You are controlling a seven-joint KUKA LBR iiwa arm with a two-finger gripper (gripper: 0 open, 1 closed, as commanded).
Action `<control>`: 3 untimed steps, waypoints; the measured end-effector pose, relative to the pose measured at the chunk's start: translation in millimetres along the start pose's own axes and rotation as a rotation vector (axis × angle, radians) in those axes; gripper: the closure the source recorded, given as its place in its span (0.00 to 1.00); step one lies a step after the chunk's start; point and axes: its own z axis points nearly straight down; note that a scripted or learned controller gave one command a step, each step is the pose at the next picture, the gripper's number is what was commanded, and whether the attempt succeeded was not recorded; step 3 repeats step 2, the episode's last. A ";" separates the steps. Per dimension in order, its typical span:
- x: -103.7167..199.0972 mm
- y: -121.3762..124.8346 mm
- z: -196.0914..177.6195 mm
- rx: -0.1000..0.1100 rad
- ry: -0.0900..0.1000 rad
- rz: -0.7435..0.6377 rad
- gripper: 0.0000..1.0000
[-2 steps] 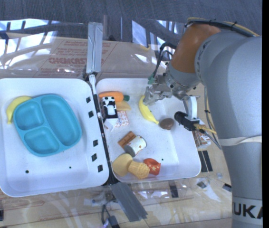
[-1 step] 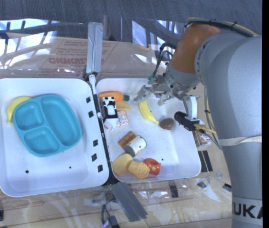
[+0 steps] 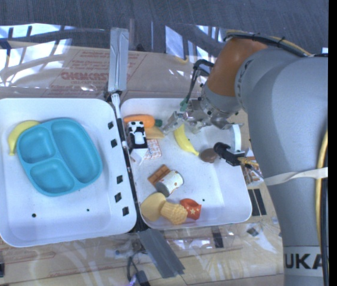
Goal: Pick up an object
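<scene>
Gripper [image 3: 183, 119] sits low in the right bin [image 3: 240, 204], just above the banana [image 3: 184, 140]. I can't tell if the fingers are apart or together. I'd centre over the banana's middle, straddle its short width, then descend straight.

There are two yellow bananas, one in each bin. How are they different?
The left banana lies in the left bin, tucked partly under the blue divided plate, so just its curved end shows. The right banana lies in the right bin, fully in sight, close below the end effector, among other toys. Both are yellow and curved.
</scene>
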 end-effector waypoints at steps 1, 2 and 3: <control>1.4 1.4 -11.9 -0.002 -0.001 -0.006 1.00; 95.3 1.7 -90.8 -0.012 0.000 -0.037 1.00; 95.3 1.7 -90.8 -0.012 0.000 -0.037 1.00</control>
